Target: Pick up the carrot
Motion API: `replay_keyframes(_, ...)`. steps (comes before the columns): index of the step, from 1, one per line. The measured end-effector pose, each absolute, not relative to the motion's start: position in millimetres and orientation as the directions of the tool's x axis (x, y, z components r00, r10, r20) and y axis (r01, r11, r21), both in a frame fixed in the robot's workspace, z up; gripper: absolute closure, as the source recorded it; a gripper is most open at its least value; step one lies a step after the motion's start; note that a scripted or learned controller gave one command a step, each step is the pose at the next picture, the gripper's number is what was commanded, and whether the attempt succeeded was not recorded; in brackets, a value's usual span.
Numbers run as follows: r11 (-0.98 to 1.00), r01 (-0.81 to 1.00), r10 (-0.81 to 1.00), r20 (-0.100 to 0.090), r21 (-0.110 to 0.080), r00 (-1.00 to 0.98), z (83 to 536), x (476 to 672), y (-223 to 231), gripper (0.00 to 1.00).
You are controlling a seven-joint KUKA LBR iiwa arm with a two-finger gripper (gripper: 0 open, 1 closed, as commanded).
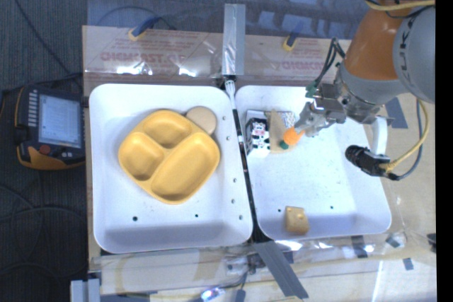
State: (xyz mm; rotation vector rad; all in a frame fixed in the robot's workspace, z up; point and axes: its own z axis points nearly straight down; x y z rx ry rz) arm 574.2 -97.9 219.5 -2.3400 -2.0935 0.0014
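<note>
The carrot [290, 137] is small and orange with a green end pointing down-left. It is in the right bin [333, 187], near the bin's upper left. My gripper [304, 126] reaches in from the right and its tip meets the carrot's upper end. The view does not show whether the carrot rests on the bin floor or hangs from the gripper.
A black-and-white item [257, 135] and a pale packet [279, 118] lie just left of the carrot. A tan block [296, 221] sits near the right bin's front edge. The left bin [113, 216] holds a yellow divided plate [168, 155] and a round tan piece [202, 118].
</note>
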Motion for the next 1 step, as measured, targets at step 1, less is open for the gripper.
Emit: replay_keyframes(1,-0.255,0.967,0.967,-0.004,-0.007,0.255,170.5,526.4,-106.9,1.00)
